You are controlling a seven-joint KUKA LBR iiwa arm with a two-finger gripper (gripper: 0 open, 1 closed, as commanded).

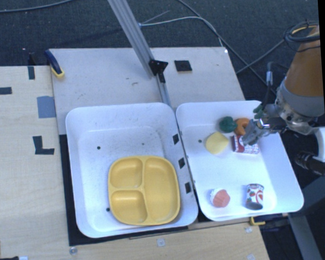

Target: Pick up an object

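The right bin [282, 168] holds several small objects. A yellow lemon-like lump [217, 143] lies near its middle, with a green ball [226, 123] and an orange piece [241, 125] behind it. A red and white packet [242, 144] lies just right of the lemon. My gripper [253, 134] hangs low over that packet and the orange piece, reaching in from the right. Near the front of the bin sit a pink and white round object [219, 197] and a red, white and black can [255, 196].
The left bin [85, 132] carries a yellow divided plate [144, 190] at its front. A metal pole [133, 31] rises behind the bins. A yellow-tipped blue tool [54, 65] lies at the back left of the bench. Cables run across the dark floor behind.
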